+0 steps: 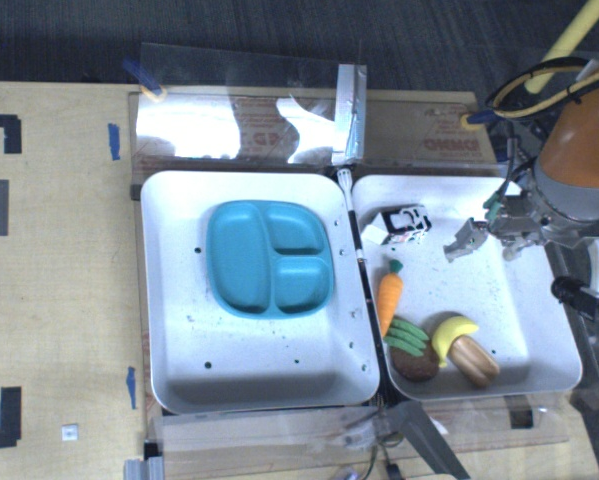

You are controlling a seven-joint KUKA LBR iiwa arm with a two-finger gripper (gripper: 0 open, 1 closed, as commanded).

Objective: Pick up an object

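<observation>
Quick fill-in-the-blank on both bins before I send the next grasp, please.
1. The blue divided tray lies in the ____ bin.
2. The carrot lies in the ____ bin.
3. The gripper hangs over the ____ bin.
4. The banana is coloured ____.

Missing words: left; right; right; yellow

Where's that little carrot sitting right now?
The carrot lies in the right bin, hard against its left wall beside the divider between the bins. Just below it are a green toy and a banana.
</observation>
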